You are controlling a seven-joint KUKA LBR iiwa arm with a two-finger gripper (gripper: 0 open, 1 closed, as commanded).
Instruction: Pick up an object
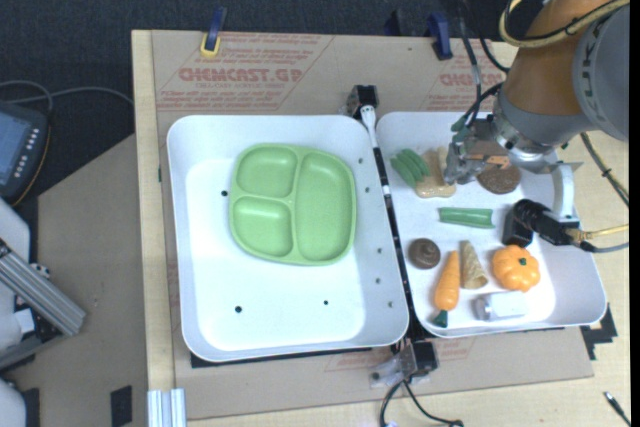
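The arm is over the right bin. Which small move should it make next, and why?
Probably a short move down onto the beige piece. The gripper hangs close beside it in the right bin, apparently holding nothing, and the brown disc crowds its other side.

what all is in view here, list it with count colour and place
left bin: 1, white, bench left
right bin: 1, white, bench right
divided plate: 1, light green, left bin
leafy piece: 1, green, right bin, far left
beige piece: 1, beside leafy piece
disc: 1, brown, right bin, far side
pod: 1, green, right bin middle
ball: 1, brown, left of carrot
carrot: 1, orange, right bin front
cone: 1, tan, right of carrot
pumpkin: 1, orange, right of cone
block: 1, whitish, right bin front
arm: 1, grey and orange, from right
gripper: 1, over right bin's far side
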